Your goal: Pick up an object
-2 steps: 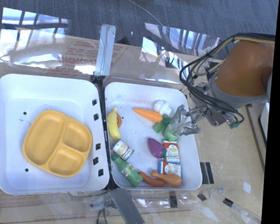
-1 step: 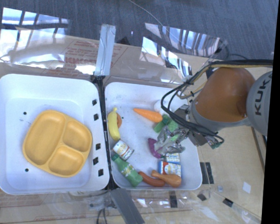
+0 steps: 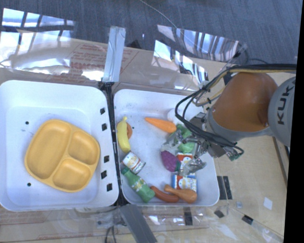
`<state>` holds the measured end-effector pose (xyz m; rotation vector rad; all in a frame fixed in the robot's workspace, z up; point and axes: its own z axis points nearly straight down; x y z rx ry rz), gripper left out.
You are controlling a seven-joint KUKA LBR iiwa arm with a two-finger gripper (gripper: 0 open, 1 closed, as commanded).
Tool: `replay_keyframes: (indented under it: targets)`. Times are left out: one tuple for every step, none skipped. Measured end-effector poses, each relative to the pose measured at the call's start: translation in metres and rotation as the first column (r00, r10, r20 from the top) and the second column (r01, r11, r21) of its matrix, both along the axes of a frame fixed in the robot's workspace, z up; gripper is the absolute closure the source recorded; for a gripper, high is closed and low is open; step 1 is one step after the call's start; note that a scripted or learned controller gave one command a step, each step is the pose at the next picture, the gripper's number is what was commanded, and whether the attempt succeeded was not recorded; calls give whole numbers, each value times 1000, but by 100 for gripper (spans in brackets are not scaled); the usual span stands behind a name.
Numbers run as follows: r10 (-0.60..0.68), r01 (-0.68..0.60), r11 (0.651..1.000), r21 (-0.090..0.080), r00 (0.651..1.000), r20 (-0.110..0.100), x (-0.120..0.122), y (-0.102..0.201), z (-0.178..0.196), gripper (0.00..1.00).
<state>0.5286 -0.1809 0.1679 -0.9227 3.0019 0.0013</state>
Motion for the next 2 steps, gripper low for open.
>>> replay_keyframes:
  targets:
    - [1,-1,1000,1,1000,0,18,-18,-76,0]
    - [9,-9,1000,2,1000,2,20,-15,-65,100]
